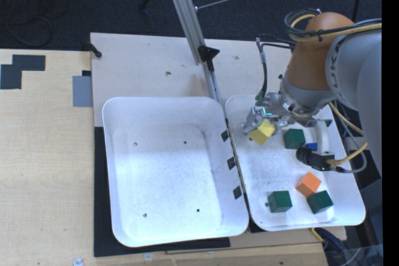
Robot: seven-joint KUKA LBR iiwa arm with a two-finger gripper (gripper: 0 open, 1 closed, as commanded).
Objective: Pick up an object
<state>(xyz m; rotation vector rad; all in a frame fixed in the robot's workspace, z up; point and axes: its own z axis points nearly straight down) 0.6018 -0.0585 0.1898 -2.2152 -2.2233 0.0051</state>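
My pincer [260,122] hangs low at the far left of the right-hand shallow white plastic bin [349,216], its grip impossible for me to make out, with the small yellow cube [263,132] tilted just beneath its tips, slightly nearer.

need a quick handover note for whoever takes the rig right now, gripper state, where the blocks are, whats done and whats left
Gripper: over the upper left part of the right bin, right at the yellow block. Open or shut cannot be told, and the view does not settle whether it has the block.
Blocks: all in the right bin. Yellow block at the gripper; one green block just right of it; orange block lower right, with a green block beside it and another green block to their left.
Left bin: no blocks in it.
Done: arm brought to the yellow block.
Left: confirm a grasp and lift.
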